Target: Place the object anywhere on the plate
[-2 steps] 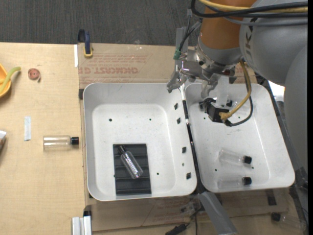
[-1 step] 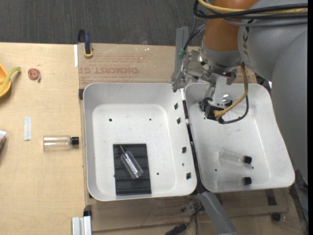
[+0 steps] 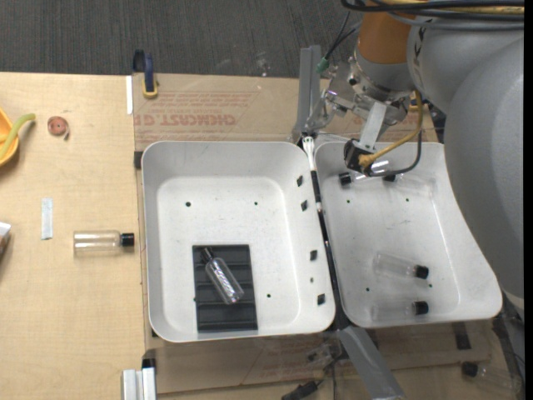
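Gripper (image 3: 329,111) hangs over the far rim of the right bin (image 3: 466,248), well beyond the black plate (image 3: 237,311) and to its right as the camera looks, and whether it is spread or pressed together cannot be told. Right of the plate, in that right bin, lie one black-capped clear vial (image 3: 401,267) and, nearer, a second vial (image 3: 419,308). The clear bottle (image 3: 223,278) lies tilted on the plate itself, in the left bin (image 3: 166,223), while left of the plate a capped bottle (image 3: 102,240) lies on the bench (image 3: 75,173)

Yellow-orange thing (image 3: 7,140) cut off by the left edge.
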`<state>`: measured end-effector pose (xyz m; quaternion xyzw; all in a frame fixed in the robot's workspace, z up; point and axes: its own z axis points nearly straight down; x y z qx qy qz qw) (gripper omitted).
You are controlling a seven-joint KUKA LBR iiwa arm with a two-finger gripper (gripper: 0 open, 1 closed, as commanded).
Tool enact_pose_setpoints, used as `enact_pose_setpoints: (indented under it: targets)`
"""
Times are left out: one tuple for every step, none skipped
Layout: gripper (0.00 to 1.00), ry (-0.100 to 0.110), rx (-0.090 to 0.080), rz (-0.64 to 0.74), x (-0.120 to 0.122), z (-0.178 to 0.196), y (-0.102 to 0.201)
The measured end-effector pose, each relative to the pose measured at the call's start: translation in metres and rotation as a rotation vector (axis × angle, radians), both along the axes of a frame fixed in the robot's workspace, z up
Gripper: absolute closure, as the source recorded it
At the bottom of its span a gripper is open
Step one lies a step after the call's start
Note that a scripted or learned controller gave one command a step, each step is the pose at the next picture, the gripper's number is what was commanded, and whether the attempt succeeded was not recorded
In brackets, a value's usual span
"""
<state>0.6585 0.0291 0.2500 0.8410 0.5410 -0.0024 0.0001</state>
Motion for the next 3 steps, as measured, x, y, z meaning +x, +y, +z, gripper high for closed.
enact_pose_setpoints:
  targets:
    - [0.00,-0.002,0.001,-0.047,-0.003,0.052,-0.040]
    - [0.00,-0.002,0.000,-0.272,-0.022,0.090,-0.105]
    - [0.00,0.000,-0.001,-0.510,-0.036,0.120,-0.203]
